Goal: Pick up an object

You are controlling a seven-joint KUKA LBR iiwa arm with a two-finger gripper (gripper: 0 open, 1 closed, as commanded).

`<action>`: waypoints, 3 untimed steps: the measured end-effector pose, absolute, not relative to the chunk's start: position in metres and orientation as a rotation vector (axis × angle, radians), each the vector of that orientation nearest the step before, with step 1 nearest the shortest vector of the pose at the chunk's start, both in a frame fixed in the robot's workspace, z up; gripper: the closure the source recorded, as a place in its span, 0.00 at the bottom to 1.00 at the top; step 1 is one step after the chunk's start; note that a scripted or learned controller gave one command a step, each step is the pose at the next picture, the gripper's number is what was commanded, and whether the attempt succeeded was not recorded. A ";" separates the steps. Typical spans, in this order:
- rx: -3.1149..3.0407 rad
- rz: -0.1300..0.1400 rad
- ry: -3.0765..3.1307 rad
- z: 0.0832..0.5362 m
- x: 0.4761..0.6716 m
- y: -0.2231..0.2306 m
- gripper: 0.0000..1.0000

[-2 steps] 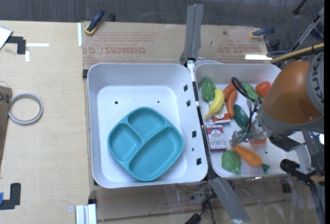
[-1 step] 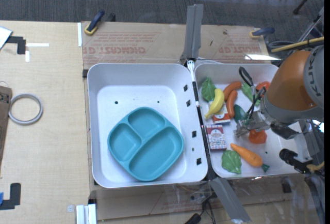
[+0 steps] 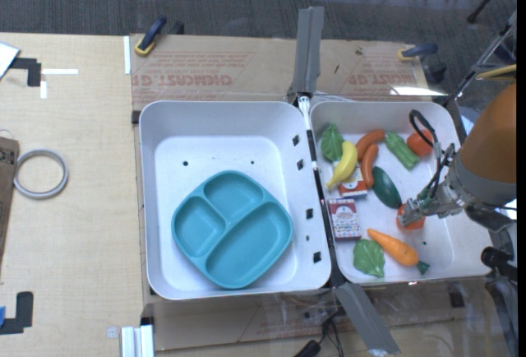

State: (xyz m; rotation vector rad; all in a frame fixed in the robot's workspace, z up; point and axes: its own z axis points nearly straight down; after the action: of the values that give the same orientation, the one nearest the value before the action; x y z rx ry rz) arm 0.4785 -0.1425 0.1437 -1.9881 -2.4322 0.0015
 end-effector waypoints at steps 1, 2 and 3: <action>-1.916 0.001 -2.488 0.091 0.477 -0.098 0.00; -2.152 0.002 -2.289 0.191 0.478 -0.085 0.00; -2.328 0.004 -2.107 0.169 0.477 -0.141 0.00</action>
State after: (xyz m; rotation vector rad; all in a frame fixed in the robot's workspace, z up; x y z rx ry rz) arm 0.4770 -0.1413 0.1689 -2.3276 -2.1072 0.0044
